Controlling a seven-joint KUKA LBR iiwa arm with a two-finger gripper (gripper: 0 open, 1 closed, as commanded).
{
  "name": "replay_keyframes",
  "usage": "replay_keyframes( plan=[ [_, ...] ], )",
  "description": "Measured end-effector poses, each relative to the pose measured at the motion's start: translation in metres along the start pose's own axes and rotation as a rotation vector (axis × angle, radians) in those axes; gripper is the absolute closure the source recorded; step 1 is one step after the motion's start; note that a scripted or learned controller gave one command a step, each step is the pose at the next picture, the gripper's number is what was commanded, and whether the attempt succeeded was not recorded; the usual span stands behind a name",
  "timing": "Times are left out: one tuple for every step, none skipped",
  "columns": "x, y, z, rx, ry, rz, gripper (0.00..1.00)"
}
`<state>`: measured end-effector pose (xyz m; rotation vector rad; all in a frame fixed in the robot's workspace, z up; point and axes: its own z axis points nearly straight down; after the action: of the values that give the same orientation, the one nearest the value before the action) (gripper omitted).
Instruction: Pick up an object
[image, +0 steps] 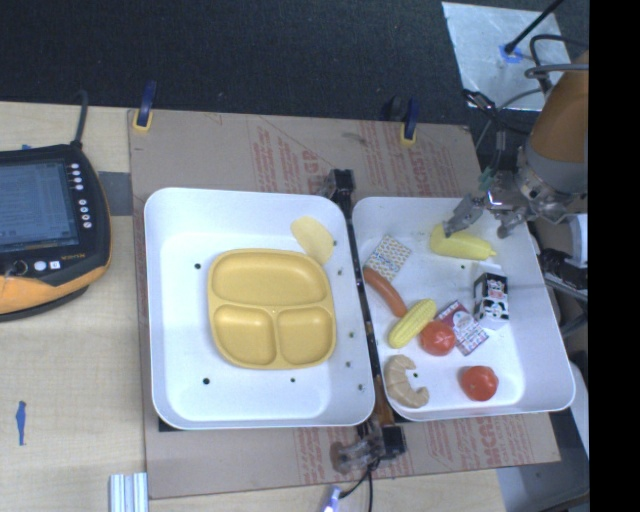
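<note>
A handheld control tablet (45, 225) is lying at the far left of the surface (60, 400). The left bin (170, 300) is carrying a yellow divided plate (271, 306), and a pale yellow slice (313, 238) is sitting just beyond the plate's upper right corner. The right bin (530, 385) is holding a checkered packet (389, 257), a sausage (385, 291), a corn cob (411, 323), a croissant (405, 380), two tomatoes (437, 338) (479, 382), a small red-and-white packet (465, 327), a black-and-white carton (491, 298) and a banana (461, 244). The pincer (487, 214) is hovering spread open at the bin's upper right, its fingers straddling the space just above the banana, gripping nothing.
</note>
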<state>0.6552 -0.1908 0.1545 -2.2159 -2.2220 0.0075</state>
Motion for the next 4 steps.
replay_keyframes(
  plan=[
    [-0.021,0.001,-0.011,-0.005,0.001,0.0,0.0],
    [-0.009,0.004,0.042,-0.012,-0.001,-0.002,0.0],
    [0.077,0.002,-0.008,-0.004,0.0,-0.004,0.0],
    [0.024,0.001,0.045,-0.004,-0.003,-0.002,0.0]
  ],
)
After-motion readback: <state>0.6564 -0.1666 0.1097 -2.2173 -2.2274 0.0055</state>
